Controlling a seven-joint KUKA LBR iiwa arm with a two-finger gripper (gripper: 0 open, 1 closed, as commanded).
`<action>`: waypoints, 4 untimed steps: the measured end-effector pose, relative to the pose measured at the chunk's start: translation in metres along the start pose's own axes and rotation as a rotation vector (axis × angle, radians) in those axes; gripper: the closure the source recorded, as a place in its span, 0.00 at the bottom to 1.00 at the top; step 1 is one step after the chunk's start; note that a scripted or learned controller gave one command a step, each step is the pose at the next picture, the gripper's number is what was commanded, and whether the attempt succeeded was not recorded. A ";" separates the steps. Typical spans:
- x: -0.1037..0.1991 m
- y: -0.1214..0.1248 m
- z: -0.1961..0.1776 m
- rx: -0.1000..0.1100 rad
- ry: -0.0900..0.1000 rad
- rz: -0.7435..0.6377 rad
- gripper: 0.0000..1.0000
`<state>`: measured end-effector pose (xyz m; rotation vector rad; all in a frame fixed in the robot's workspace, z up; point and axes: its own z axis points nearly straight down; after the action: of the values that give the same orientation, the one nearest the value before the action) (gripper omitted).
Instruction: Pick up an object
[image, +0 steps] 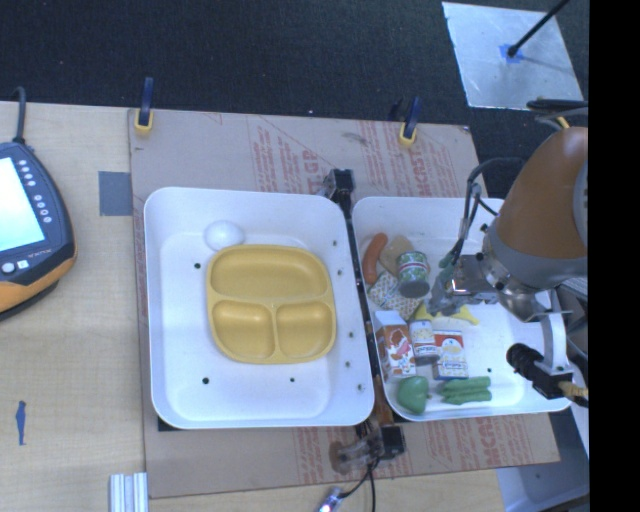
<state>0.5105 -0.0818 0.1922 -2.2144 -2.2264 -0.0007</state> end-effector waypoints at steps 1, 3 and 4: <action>-0.001 0.000 0.000 0.001 0.000 0.001 0.00; -0.021 0.066 0.095 -0.002 -0.001 0.003 0.00; -0.022 0.066 0.084 -0.001 -0.002 0.001 1.00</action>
<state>0.5767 -0.1038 0.1083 -2.2171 -2.2264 -0.0001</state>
